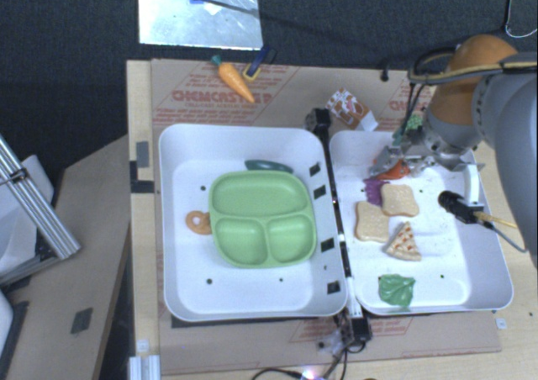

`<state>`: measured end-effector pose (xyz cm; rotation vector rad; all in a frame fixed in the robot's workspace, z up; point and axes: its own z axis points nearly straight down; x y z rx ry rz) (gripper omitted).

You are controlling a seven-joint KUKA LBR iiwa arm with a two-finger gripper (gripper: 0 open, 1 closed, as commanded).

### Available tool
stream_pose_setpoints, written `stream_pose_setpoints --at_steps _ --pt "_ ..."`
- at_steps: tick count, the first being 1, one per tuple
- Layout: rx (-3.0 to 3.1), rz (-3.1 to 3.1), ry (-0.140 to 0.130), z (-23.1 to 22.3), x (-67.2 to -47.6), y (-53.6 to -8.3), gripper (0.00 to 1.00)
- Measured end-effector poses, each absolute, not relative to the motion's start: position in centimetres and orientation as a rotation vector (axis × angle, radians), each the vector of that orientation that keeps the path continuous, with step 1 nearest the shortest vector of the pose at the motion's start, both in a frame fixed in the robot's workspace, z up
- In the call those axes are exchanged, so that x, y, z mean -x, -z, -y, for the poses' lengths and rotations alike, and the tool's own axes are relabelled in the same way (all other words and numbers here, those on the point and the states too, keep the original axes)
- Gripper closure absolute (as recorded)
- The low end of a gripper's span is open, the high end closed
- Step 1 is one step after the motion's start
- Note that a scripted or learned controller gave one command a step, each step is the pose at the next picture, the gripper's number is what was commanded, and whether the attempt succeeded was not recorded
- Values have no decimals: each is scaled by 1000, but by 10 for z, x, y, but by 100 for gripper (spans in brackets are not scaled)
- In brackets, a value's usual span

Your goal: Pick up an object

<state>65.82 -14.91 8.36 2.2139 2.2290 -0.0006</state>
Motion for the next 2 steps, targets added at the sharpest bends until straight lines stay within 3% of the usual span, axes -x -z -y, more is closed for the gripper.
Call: stream_pose_setpoints --at_steps 1,2 --pt "-2215 -2234 5 149 -658 -96 100" --pt "-2211 -2223 -7 147 -658 -161 100"
